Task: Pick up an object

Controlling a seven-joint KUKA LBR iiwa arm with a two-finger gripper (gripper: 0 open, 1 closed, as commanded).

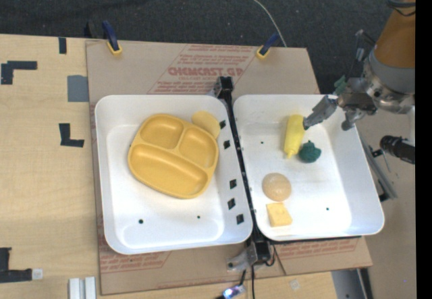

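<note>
I had the gripper [331, 113] over the far right part of the right bin [358, 176], its two fingers spread apart with nothing between them. The yellow piece [293, 134] lay just left of the nearer fingertip, towards the bin's far edge, its long axis running far-to-near. The green lump [310, 152] sat against its near end.

Red print on the cardboard sheet

The cardboard sheet [202, 69] under the bins bears red lettering, possibly "CHEMCAST GP"; the smaller lines are too blurred to read.
</note>
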